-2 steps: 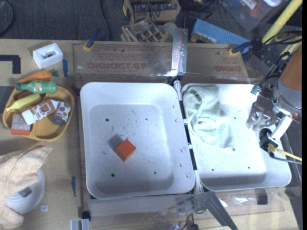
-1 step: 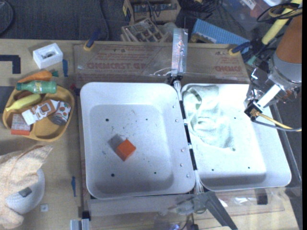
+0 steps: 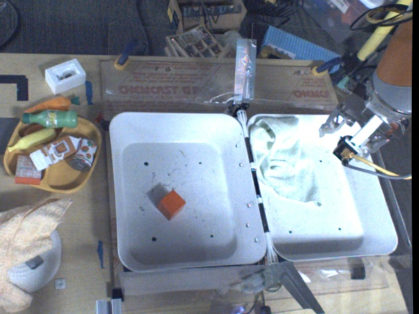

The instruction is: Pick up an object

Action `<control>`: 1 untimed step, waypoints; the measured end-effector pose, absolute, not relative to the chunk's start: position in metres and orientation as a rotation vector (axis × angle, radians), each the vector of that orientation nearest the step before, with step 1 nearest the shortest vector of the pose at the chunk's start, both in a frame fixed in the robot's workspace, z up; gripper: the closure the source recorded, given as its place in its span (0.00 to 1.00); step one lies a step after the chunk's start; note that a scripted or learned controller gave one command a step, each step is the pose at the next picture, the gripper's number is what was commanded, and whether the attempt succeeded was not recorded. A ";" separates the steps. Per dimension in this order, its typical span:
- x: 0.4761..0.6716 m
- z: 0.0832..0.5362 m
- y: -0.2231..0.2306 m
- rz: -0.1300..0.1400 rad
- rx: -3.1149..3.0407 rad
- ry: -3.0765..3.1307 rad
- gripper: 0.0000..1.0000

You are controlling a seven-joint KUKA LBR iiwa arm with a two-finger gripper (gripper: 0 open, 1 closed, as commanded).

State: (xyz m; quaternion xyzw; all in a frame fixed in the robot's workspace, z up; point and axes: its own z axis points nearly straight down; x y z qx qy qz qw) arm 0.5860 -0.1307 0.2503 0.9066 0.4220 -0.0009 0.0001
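On the pale wooden counter (image 3: 33, 61) we see two shallow white bins standing side by side, their inner rims touching. The left bin (image 3: 131, 133) holds one small orange cube (image 3: 173, 205), lying a little left of its middle. A small grey patch touches the upper left corner of the cube; whether it is a shadow or a second block, we cannot tell. The right bin (image 3: 340, 231) holds one crumpled, pale, half-transparent sheet (image 3: 281, 162), spread in its upper left part. The gripper (image 3: 332, 125) hangs over the upper right part of the right bin, near the sheet but apart from it, and well apart from the cube. Whether it is open or closed we cannot tell, and we see nothing held in it. We judge that the task is at its approach step: no object is taken yet. The next move calls for choosing one target. For the sheet, the gripper needs a short travel to the left and then down onto a raised fold. For the cube, it must cross over both rims into the left bin. Outside the bins we count one yellow bowl (image 3: 65, 185) of toy food and one small white box (image 3: 65, 75).
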 end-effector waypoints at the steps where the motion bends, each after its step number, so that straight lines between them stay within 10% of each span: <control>1: 0.573 0.319 -0.179 -0.003 2.895 1.218 0.00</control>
